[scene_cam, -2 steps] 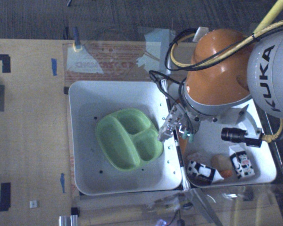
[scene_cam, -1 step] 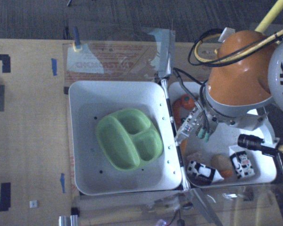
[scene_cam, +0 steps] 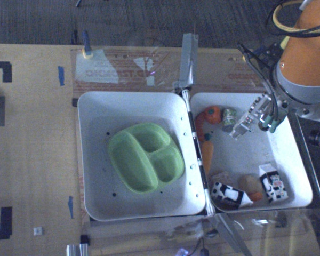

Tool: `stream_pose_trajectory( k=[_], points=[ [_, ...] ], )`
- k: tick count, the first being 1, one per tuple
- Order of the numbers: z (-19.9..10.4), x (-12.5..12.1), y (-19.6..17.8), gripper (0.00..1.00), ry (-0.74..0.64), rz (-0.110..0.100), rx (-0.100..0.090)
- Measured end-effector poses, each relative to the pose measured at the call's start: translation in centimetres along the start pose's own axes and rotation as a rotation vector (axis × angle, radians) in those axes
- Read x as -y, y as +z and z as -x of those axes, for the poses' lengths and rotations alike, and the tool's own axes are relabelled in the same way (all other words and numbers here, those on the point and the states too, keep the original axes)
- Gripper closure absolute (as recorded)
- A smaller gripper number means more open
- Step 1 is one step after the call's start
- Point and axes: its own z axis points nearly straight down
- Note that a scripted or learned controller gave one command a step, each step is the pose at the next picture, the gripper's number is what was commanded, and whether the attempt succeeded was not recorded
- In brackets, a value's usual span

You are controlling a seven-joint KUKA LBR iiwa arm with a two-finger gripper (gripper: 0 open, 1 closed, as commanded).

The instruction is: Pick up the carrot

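Observation:
The carrot (scene_cam: 207,157) is a short orange stick lying along the left wall of the right bin (scene_cam: 294,159), just below a red and orange vegetable. My gripper (scene_cam: 238,130) hangs over the upper middle of the right bin, slanted down and to the left. It is to the right of the carrot and a little above it in the view, apart from it, beside a small can. Nothing shows in its grasp.
A red and orange vegetable (scene_cam: 207,117) and a small can (scene_cam: 229,118) lie at the right bin's top left. Two black-and-white cartons (scene_cam: 228,194) (scene_cam: 272,185) and a brown lump (scene_cam: 250,184) sit along its front. The left bin (scene_cam: 96,116) holds a green divided plate (scene_cam: 146,157).

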Motion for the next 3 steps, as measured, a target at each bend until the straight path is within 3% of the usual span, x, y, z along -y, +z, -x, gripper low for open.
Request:
stream_pose_trajectory(
  k=[1, 2, 3],
  points=[
    [-0.2, 0.3, 11.8, 1.00, -0.431, 0.000, -0.003],
    [-1.8, 1.0, 14.1, 1.00, -0.444, -0.001, -0.004],
    [0.5, 3.2, 10.4, 1.00, -0.540, 0.001, 0.001]
  ],
)
